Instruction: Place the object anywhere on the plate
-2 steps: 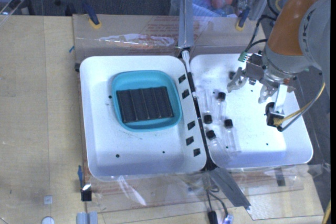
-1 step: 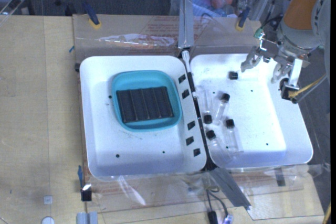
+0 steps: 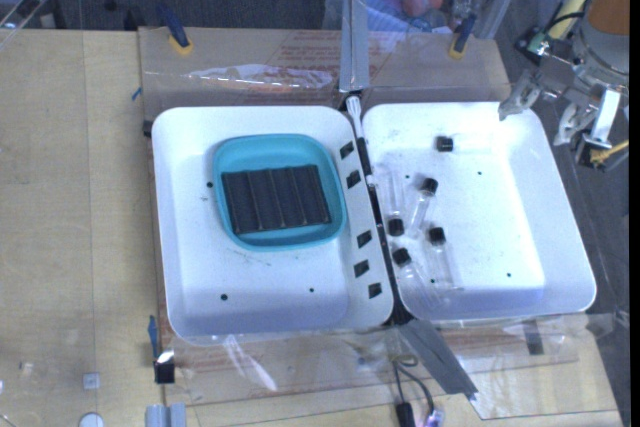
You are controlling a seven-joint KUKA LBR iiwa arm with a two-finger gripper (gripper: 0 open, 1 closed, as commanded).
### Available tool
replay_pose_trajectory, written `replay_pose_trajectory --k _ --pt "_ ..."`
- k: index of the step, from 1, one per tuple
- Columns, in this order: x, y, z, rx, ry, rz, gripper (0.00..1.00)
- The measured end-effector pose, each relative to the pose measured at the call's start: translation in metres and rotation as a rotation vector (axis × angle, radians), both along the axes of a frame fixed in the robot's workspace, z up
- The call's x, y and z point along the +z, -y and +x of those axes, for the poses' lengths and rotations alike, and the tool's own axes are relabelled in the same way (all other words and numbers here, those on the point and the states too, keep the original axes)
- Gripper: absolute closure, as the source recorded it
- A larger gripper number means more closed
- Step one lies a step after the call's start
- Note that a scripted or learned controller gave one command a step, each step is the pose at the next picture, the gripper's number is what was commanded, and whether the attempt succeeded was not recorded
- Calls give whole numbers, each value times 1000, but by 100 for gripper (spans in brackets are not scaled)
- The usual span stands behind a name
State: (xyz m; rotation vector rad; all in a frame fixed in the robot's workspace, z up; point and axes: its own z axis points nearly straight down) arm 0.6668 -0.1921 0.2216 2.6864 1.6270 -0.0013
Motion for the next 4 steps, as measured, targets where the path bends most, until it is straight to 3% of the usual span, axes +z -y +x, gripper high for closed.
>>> replay_pose_trajectory --k 2,3,4 --pt "21 20 1 -27 1 -1 0" --pt "31 18 2 -23 1 -3 100" --pt "30 18 2 -22 0 -2 0"
